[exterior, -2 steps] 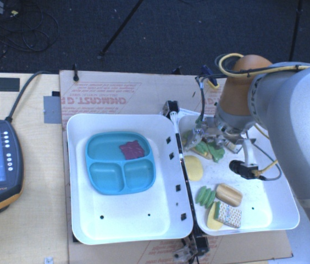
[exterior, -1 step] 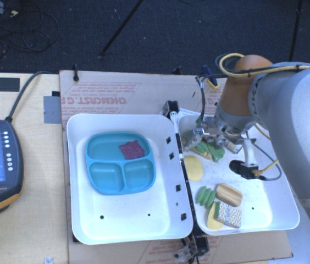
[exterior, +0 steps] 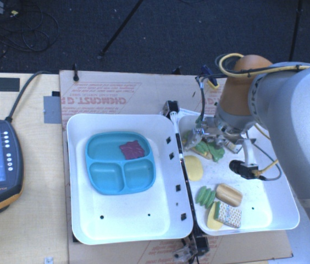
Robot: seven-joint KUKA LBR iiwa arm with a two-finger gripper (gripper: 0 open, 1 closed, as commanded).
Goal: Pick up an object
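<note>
In the camera view the gripper (exterior: 209, 139) sits low in the right bin (exterior: 287, 213), down on a leafy green toy (exterior: 209, 150); whether the fingers are wide or closed I cannot tell. A good grasp probably needs the soft, ragged leaf centred before lifting straight up. Nearby lie a smooth yellow disc (exterior: 193, 168), ridged green pods (exterior: 205, 196) and a rounded bread roll (exterior: 229, 194).
</note>
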